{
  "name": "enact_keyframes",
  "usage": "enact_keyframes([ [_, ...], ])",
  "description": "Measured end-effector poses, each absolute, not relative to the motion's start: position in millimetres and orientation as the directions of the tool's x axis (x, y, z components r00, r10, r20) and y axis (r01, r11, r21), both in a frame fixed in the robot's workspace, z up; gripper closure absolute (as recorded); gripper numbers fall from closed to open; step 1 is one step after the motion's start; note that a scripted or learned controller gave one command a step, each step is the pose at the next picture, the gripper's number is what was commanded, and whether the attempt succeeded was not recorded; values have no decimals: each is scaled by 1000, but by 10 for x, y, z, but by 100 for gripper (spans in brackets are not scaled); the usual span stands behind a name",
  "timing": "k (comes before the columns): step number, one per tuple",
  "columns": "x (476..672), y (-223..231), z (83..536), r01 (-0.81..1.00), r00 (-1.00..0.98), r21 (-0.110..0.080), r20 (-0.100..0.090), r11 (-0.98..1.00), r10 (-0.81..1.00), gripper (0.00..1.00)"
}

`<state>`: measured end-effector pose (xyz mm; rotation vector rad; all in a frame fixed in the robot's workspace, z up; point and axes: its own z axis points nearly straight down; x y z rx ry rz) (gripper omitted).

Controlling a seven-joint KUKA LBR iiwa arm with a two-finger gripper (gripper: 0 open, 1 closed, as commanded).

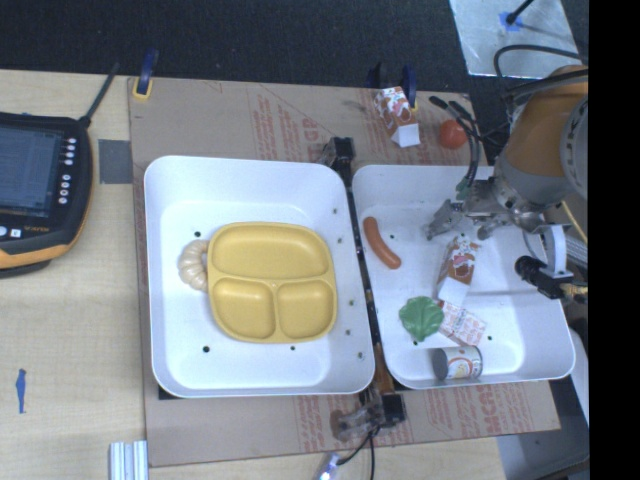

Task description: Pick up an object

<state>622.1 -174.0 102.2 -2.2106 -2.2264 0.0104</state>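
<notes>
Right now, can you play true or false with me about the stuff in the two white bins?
1. The yellow tray sits in the left bin. True.
2. The sausage lies in the left bin. False: it is in the right bin.
3. A green leaf lies in the right bin. True.
4. The gripper hangs over the left bin. False: it is over the right bin, above a packet.
5. The can stands upright. False: it lies on its side near the front wall.
</notes>
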Motion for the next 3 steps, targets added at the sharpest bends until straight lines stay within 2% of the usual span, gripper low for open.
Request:
enact_keyframes([
  [1, 5845, -1692, 915, 1000, -6, -5, -1, 6, 1000, 0],
  [2, 5852, -1708, 1031, 1000, -8, -4, -3, 8, 1000, 100],
  [3, 5693, -596, 1920, 1000, -8, -4, -1, 8, 1000, 100],
])
